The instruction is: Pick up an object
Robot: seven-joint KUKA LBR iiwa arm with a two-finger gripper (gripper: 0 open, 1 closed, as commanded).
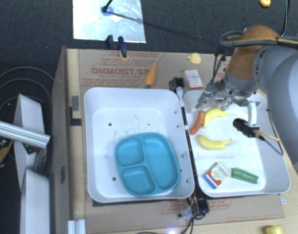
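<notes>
My gripper hangs low over the back of the right bin. Just below it lies a yellow banana piece. An orange sausage-shaped toy lies slanted to its left, against the bin's left wall. A second yellow banana rests in the middle of that bin. Near the front sit a small white, red and blue box and a green pepper-like toy. The left bin bears a blue divided plate.
Behind the bins, on the cardboard, lie an orange carrot, a small pink-and-white box and a yellow scrap. Blue clamps stand at the back edge. The grey arm covers the right bin's back right corner.
</notes>
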